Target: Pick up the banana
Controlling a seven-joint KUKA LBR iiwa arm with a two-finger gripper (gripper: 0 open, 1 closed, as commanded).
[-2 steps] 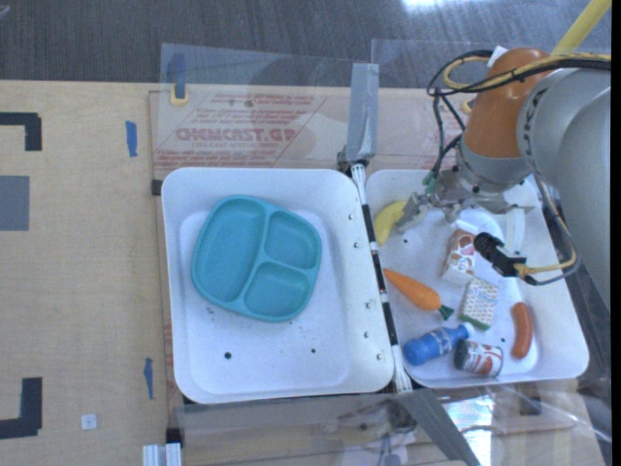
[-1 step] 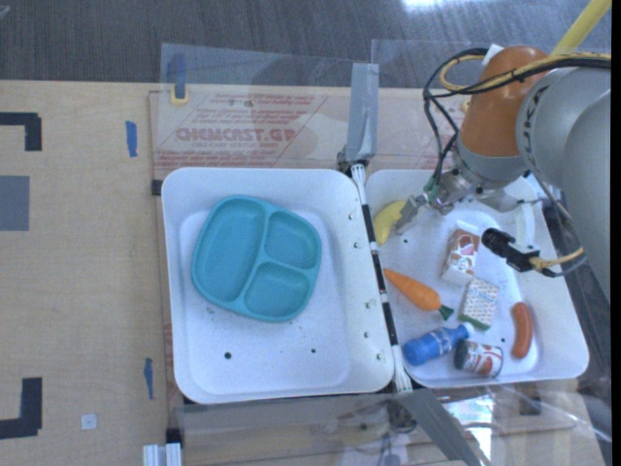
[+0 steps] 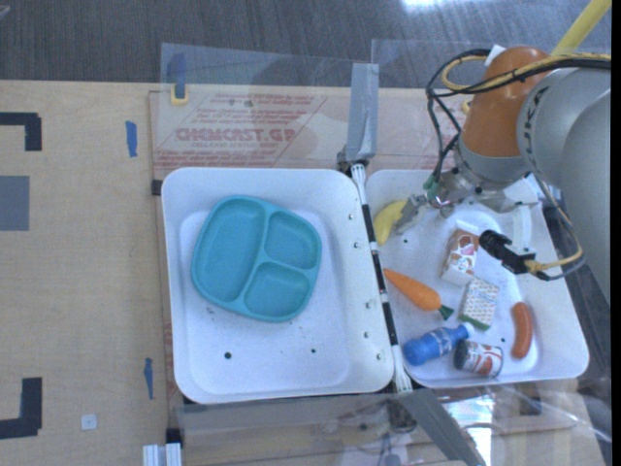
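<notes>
Much of the right bin (image 3: 572, 352) is covered at its upper right by the grey arm (image 3: 572, 134) and its orange band (image 3: 505, 95), so that corner's contents cannot be made out. The gripper (image 3: 412, 212) hangs over the bin's upper left, its metal tip small and dark against the white floor — whether it is parted or closed cannot be told, and nothing is seen gripped in it.

The banana (image 3: 386, 219) lies in that same upper-left corner, against the wall shared with the left bin, and the gripper tip is just beside its right edge or touching it; which one is unclear.

Elsewhere in the right bin lie an orange carrot (image 3: 415, 291), a small carton (image 3: 462, 256), a pale patterned packet (image 3: 479, 303), a blue bottle (image 3: 435, 344), a red-labelled can (image 3: 478, 358) just beside the bottle, and a sausage (image 3: 523, 327) near the right wall. A black cable fitting (image 3: 503, 249) hangs over the carton's right side.

The left bin (image 3: 194, 357) holds a teal divided plate (image 3: 257, 257) — three compartments, lying flat toward the bin's upper middle.
</notes>
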